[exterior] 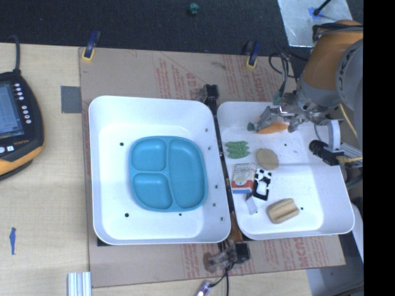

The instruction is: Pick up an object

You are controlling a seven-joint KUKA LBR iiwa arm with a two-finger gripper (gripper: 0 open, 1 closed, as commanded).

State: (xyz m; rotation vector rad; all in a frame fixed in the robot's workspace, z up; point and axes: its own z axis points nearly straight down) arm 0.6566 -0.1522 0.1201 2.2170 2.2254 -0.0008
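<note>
My gripper [281, 119] is low over the far part of the right bin [321, 224], reaching in from the right. An orange toy carrot [272, 128] with a green tip lies right at the gripper, partly covered by it. I cannot see whether the carrot is held or just resting on the bin floor. Other pickable things lie nearer the front of this bin: a green leafy piece [236, 148], a tan round cookie [267, 158], a small printed box [242, 179], a black and white item [262, 184] and a tan bread loaf [282, 210].
The left bin [105, 224] holds a blue divided plate [167, 172]. A teach pendant [15, 122] lies at the far left of the bench. Black cables and a connector [324, 151] hang beside the arm over the right bin's right side.
</note>
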